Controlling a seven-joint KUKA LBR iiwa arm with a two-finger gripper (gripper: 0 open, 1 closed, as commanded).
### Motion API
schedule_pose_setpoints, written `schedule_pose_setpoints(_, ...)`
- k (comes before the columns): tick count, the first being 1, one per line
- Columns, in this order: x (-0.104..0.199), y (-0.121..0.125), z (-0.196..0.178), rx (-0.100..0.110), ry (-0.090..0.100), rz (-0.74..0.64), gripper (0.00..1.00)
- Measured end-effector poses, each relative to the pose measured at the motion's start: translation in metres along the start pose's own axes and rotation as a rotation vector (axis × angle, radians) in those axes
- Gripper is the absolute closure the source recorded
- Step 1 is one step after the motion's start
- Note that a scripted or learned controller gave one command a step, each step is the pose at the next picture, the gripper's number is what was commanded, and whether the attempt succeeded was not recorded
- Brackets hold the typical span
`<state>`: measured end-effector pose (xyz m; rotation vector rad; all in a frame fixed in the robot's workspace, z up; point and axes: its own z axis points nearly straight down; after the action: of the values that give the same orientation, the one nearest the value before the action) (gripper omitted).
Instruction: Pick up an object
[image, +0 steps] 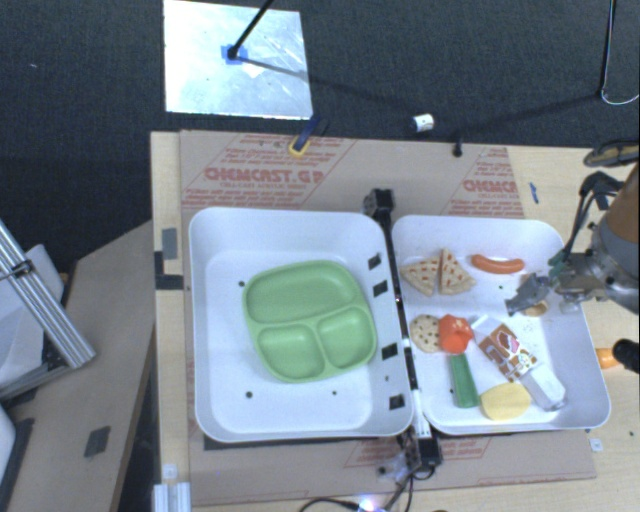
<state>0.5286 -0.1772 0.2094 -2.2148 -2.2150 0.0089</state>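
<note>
The right bin (570, 245) holds several toy foods: two sandwich triangles (440, 273), a sausage (497, 264), a cookie (424, 331), a red tomato (455, 333), a green stick (462, 380), a yellow piece (506, 402) and a printed snack packet (508, 351). My gripper (527, 294) hangs over the bin's right side, just right of the sausage and above the packet. A small tan item (536, 310) lies partly hidden right under it. I see nothing held.
The left bin (215, 250) holds a green divided plate (305, 320). A black hinge strip (392, 300) runs between the bins. The arm (610, 265) enters from the right edge. Cardboard (270, 170) lies under both bins.
</note>
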Motion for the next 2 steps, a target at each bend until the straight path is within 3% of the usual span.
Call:
schedule_pose_setpoints(1,0.0,0.003,-0.006,-0.012,-0.003,-0.003,0.0)
schedule_pose_setpoints(2,-0.004,0.008,0.054,-0.008,-0.002,-0.002,0.0)
